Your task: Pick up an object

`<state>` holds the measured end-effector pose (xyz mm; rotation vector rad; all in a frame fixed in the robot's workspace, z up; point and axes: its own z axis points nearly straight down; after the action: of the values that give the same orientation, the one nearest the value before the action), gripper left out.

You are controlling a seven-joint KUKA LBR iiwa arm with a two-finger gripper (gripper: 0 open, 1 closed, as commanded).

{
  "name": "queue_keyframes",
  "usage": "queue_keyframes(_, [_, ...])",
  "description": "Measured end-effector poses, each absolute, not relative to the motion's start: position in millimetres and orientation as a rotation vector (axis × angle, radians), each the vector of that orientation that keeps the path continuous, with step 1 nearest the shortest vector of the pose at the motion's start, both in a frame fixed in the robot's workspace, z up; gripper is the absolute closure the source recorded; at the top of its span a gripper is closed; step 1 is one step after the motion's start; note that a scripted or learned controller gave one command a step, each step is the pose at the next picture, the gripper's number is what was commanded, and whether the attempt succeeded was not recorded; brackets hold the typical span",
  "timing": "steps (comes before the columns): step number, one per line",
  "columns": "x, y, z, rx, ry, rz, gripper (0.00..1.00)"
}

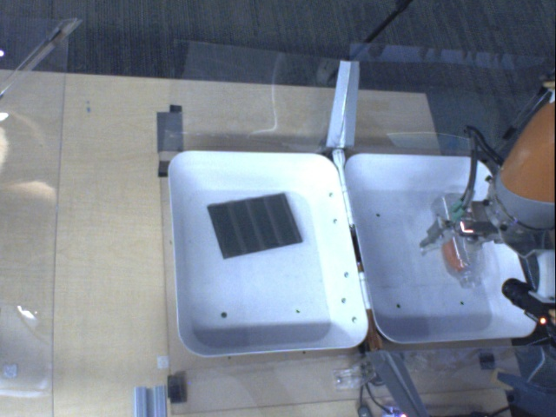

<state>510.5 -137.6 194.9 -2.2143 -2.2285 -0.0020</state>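
A: Surface, left to right?
B: Pale wood-grain bench top [95,259], dark grey carpet floor [217,7] behind it. Clear plastic sheeting [30,76] over the bench's left part. Left shallow white bin [261,328], then right shallow white bin [408,320], rims touching. Upright grey metal post [343,102] at the far end of the seam between them.

A: Left bin contents?
B: Dark grey ribbed rectangular pad [254,224], lying flat, upper-left of centre. Long axis roughly left-right, right end tilted slightly toward the far side. Ribs run across the short way.

A: Right bin?
B: Small clear plastic object with an orange-red part [455,255], right of centre. Long axis looks roughly near-far, but blurred; which end points where, can't tell.

A: Tool?
B: Two-finger gripper [465,228] directly over that object, grey arm with orange band [530,168] coming in from the right. Fingers apart or together: can't tell, too cluttered. Contact with the object: can't tell either.
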Motion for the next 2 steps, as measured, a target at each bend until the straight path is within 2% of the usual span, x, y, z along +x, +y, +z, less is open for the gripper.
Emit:
queue_keyframes(1, [557.9,-173.9,128.4,-2.257,-2.266,-0.043,0.0])
queue_keyframes(2, [648.8,-138.2,215.4,-2.153,-2.298,-0.007,0.0])
